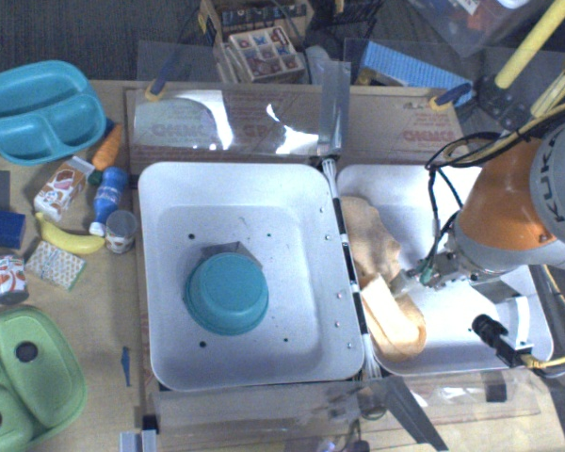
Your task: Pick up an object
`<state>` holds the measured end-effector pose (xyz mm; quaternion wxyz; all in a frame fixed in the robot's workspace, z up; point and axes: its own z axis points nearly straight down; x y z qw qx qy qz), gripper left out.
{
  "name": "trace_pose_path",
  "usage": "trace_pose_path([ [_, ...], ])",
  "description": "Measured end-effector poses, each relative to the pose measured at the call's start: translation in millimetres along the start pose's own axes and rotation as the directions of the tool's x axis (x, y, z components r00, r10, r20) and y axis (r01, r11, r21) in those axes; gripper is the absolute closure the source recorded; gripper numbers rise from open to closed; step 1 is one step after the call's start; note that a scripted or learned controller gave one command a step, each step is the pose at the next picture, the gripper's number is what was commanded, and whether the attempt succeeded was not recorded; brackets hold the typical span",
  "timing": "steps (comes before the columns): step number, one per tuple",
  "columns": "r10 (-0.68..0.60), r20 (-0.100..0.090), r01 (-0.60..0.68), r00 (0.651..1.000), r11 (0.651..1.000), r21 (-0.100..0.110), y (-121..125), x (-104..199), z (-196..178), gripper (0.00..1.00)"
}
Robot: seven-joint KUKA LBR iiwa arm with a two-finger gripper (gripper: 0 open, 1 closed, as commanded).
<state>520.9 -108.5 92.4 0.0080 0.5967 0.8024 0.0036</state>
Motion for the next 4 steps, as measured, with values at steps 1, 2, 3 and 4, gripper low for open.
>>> trace_pose_path([
  [1,0.002,-0.003,-0.002,1.000,1.000,-0.004,1.3,0.1,-10.4,1.00],
  [2,-0.272,-0.009,0.273,0.962,0.962,0.009,46.0,46.2,-92.4,1.00],
  [3,-0.272,-0.009,0.273,0.962,0.962,0.009,46.0,46.1,-92.5,0.00],
  [4,-0.073,-0.003,0.073,0.997,0.997,0.002,94.3,-19.3,2.3,0.00],
])
